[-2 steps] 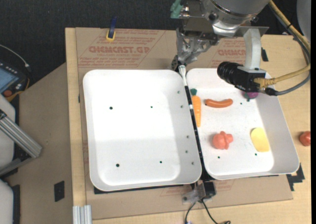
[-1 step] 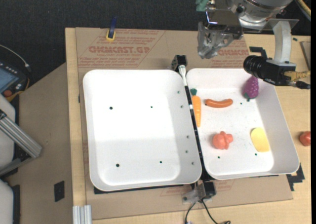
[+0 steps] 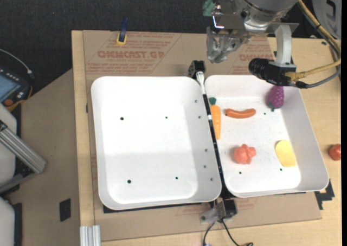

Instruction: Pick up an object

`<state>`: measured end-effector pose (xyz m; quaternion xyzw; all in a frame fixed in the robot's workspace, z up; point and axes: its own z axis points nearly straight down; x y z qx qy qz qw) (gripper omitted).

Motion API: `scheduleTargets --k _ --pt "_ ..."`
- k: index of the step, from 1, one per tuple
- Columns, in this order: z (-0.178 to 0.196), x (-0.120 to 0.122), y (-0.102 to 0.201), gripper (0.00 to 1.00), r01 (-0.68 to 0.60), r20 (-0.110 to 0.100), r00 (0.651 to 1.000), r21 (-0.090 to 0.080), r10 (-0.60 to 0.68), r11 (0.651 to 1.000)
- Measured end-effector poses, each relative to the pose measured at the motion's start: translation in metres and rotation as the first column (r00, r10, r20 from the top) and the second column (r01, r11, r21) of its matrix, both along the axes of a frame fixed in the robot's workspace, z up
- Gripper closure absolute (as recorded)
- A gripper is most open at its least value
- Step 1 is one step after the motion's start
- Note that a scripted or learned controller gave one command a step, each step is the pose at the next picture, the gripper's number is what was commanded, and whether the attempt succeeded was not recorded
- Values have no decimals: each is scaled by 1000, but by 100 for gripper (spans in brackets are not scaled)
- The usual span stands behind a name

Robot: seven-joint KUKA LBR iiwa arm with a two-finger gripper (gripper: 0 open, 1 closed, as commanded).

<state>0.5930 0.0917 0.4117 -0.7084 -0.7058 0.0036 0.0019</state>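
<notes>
While the grey arm's two-finger metal gripper [image 3: 220, 50] hangs above the far edge of the right white bin [image 3: 303, 131], nothing sits between its fingers; open or clenched, cannot tell. Right bin holds an orange plastic carrot [image 3: 216, 121] against the left wall, a red-orange sausage [image 3: 239, 113], purple grape bunch [image 3: 275, 97], pink-red lumpy fruit [image 3: 244, 154], yellow lemon [image 3: 285, 153]. Left white bin [image 3: 108, 147] alongside.
</notes>
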Motion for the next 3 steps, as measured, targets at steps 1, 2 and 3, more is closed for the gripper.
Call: scheduleTargets --k 1,2,3 --pt "-99 23 -39 100 2 -5 1000 -1 -2 1000" --pt "-205 64 -101 100 3 -4 1000 0 -3 1000" --pt "-185 66 -96 100 -2 12 1000 2 1 1000"
